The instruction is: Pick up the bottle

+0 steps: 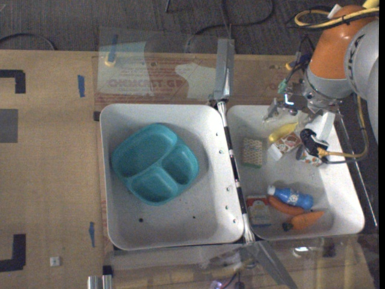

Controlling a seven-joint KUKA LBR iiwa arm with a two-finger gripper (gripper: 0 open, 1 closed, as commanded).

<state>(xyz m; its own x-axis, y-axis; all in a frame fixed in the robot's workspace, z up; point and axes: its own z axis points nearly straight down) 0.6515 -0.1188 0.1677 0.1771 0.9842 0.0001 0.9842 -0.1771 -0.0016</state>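
At the near edge of the right bin [355,212] we are seeing a carrot [305,220] lying flat, and just behind it the bottle [290,196], blue with a white cap and label, lying on its side against an orange-red item [284,206]. A small red-and-white packet [258,209] is sitting beside them at the bin's left wall. In the left bin [114,221] a teal divided plate [154,162] is resting. Farther back in the right bin, a speckled sponge [253,152] is lying near a yellow item [283,131] and a small printed box [289,144]. Over that far corner our pincer [289,104] is hovering, well apart from the bottle; we cannot tell whether it is released or clenched. The worktop [48,161] is brown card.
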